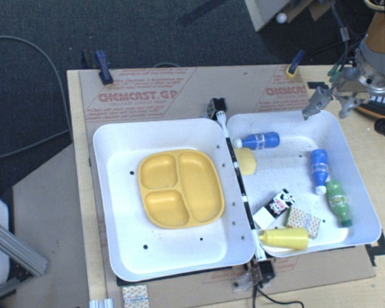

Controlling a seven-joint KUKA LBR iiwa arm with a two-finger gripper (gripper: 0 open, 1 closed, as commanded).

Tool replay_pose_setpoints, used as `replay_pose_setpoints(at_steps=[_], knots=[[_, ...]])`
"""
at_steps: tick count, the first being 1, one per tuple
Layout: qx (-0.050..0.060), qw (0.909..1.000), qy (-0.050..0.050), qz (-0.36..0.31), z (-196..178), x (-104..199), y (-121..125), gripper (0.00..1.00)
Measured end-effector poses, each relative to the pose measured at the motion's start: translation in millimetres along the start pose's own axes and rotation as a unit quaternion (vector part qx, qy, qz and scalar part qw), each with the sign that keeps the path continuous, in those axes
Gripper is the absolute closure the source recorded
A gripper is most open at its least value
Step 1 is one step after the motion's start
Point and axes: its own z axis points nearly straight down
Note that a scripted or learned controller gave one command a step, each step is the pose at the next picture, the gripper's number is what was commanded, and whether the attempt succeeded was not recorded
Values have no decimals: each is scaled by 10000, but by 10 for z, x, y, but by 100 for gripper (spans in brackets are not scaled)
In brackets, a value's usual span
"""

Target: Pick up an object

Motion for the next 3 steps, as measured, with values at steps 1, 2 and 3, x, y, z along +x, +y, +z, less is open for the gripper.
replay_pose_setpoints(at_steps=[1, 2, 3], knots=[[2, 10000, -2, 5, 866, -307, -106, 0], [6, 10000, 4, -1, 1647, -199, -308, 0], [6, 10000, 6, -4, 1642, 354, -564, 0]])
